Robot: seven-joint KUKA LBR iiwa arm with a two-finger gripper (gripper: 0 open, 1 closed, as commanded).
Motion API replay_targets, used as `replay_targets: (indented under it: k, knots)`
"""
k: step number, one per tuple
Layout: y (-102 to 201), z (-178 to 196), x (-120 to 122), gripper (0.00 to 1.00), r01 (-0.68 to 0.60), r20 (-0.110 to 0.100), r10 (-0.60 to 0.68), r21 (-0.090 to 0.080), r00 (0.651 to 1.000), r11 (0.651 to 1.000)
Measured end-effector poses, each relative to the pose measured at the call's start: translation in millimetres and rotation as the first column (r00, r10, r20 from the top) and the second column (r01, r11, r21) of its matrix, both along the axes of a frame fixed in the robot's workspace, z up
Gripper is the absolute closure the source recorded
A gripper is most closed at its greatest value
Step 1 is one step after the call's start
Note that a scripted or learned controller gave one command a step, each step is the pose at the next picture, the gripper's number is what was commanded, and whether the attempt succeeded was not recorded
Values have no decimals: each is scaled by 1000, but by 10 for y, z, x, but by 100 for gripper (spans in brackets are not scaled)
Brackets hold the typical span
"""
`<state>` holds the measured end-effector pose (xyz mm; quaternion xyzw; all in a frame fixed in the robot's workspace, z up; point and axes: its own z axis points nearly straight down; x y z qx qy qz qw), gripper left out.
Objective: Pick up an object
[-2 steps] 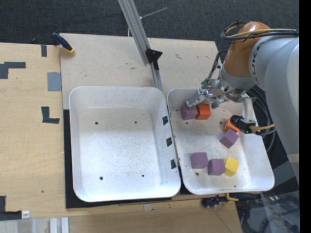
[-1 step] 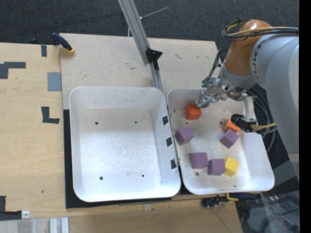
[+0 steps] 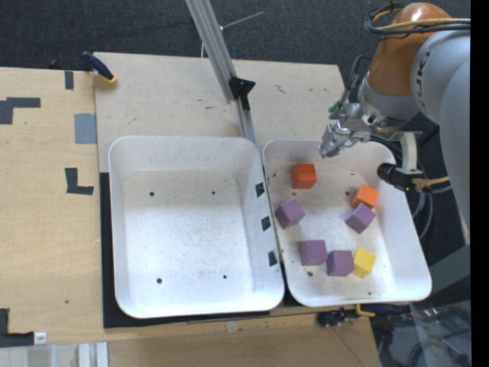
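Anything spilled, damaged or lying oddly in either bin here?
Nothing stands out. Seven blocks sit loose inside the right bin: four purple, two orange, one yellow, none spilled over its rim. The gripper hangs above that bin's far edge, near the orange block.

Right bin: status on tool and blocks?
Tool above right bin's upper rim, nothing seen held. Nearest: orange-red block, just below-left. Other blocks lie apart, none crowding it.

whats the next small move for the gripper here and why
Probably shift toward the orange block and descend over it. The gripper hangs above the right bin's far rim with nothing visibly between its fingers, and that block lies nearest, apart from the other blocks.
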<state>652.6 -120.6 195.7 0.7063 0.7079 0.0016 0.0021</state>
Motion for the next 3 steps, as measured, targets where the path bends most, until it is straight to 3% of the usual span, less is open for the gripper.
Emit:
replay_targets:
  k: [2,3]
  knots:
    - [11,643,16,100,1,-3,-1,1,1000,1000]
    - [530,646,125,100,-4,-6,4,1,1000,1000]
